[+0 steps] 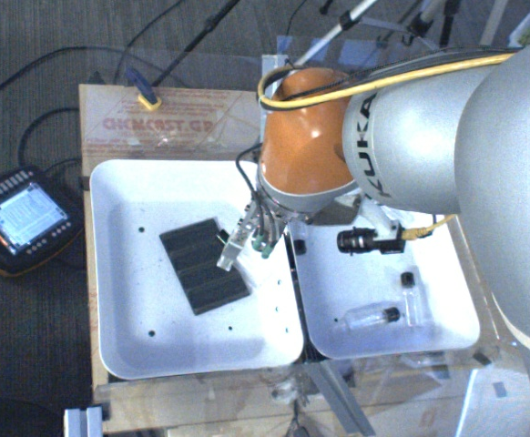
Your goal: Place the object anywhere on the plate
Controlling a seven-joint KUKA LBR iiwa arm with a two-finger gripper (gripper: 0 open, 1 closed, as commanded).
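Note:
A black ribbed rectangular plate lies tilted in the middle of the left bin. My gripper hangs below the orange wrist band, over the plate's upper right edge, near the wall between the bins. A small pale piece pokes out beneath it over the plate's right side; I cannot tell whether it is a held object or part of the gripper. Two clear vials with dark caps lie in the right bin: one flat, one further right.
The arm's grey body and orange band cover the upper part of the right bin. A black cable plug hangs from the arm over that bin. A teach pendant sits left of the bench.

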